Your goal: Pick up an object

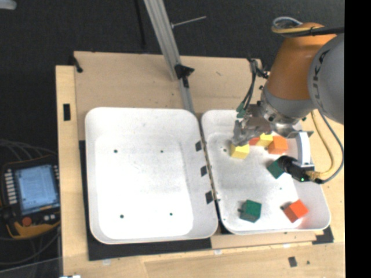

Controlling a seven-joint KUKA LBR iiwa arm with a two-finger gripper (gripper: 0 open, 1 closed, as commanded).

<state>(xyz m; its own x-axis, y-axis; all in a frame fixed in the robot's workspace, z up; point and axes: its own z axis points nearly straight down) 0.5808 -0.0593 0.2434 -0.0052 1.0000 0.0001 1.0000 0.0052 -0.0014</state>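
Jaws [242, 133] hang low over the far part of the right bin [232, 222], just above a yellow block [239, 150]; whether they are spread or closed cannot be told. Behind them the orange-banded wrist and grey arm [298, 68] lean in from the right, over yellow [266, 138] and orange blocks [278, 144]

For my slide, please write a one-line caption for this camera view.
Robot arm's gripper lowered among coloured blocks in the right bin, above a yellow block.
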